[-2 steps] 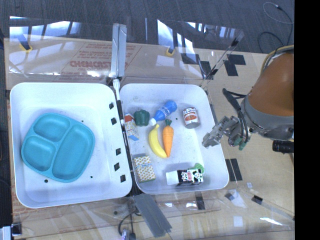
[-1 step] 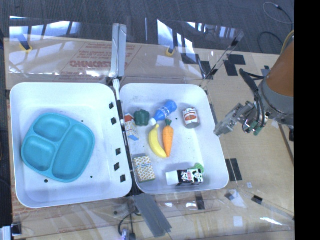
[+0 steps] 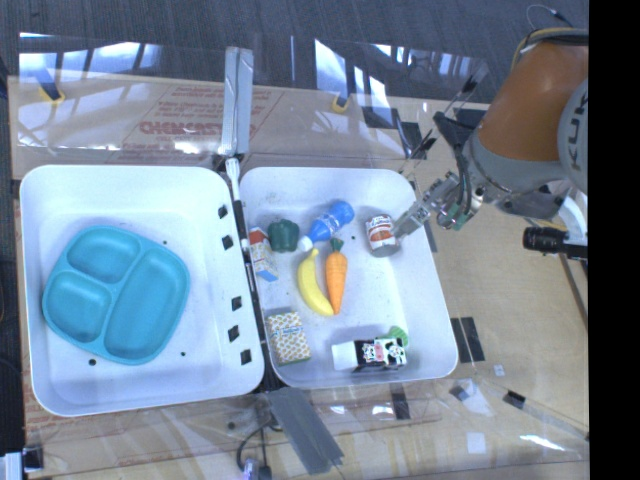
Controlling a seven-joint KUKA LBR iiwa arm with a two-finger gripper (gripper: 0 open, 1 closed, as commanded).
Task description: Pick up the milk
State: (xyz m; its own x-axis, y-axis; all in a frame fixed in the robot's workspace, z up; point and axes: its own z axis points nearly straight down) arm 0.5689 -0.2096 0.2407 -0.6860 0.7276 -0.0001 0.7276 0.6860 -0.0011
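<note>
The milk (image 3: pixel 372 353) is a small carton with black and white cow patches and a green cap. It lies on its side near the front edge of the right bin (image 3: pixel 425 298). My gripper (image 3: pixel 408 224) hangs low at the bin's far right side, right beside a small red and white can (image 3: pixel 380 234). It is well behind the milk, roughly a third of the bin's depth away. Nothing shows as held in it.
The right bin also holds a blue bottle (image 3: pixel 330 220), a dark green item (image 3: pixel 284 234), a banana (image 3: pixel 313 284), a carrot (image 3: pixel 336 278), a small red-capped bottle (image 3: pixel 260 251) and a patterned box (image 3: pixel 288 336). A blue divided plate (image 3: pixel 115 293) lies in the left bin (image 3: pixel 40 198).
</note>
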